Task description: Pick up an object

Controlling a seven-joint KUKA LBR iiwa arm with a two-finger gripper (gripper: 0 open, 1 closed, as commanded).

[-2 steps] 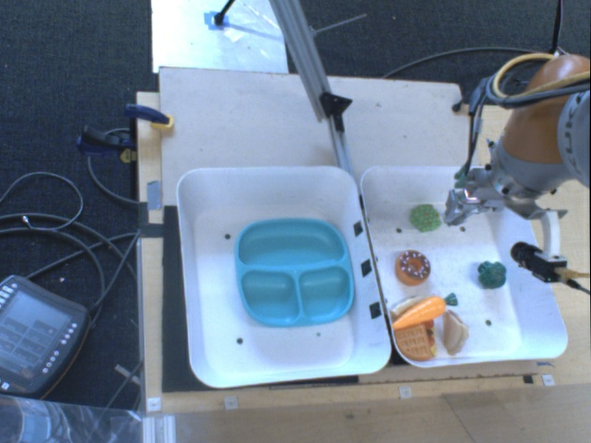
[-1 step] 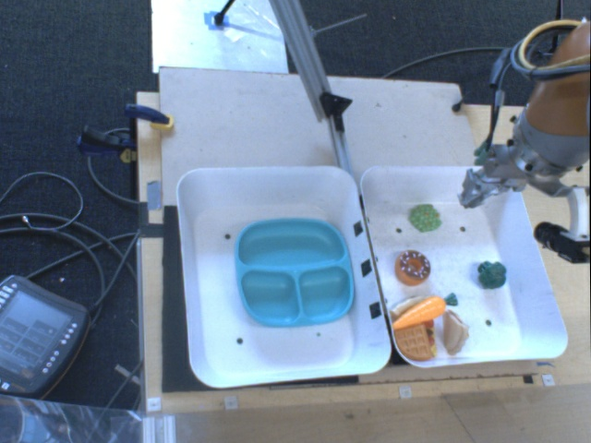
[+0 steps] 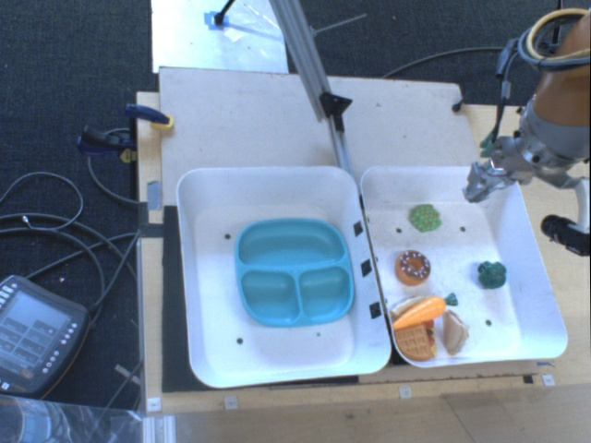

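The right bin holds several toy foods: a light green round piece near the back, a sprinkled donut in the middle, a dark green broccoli to the right, and an orange carrot, a waffle and a beige piece at the front. My gripper hangs over the bin's back right corner, above and to the right of the light green piece, with nothing seen in it.
In the left bin lies a blue three-compartment plate. A slanted metal pole ends in a black clamp just behind the gap between the bins. Cables and a pendant lie on the floor at left.
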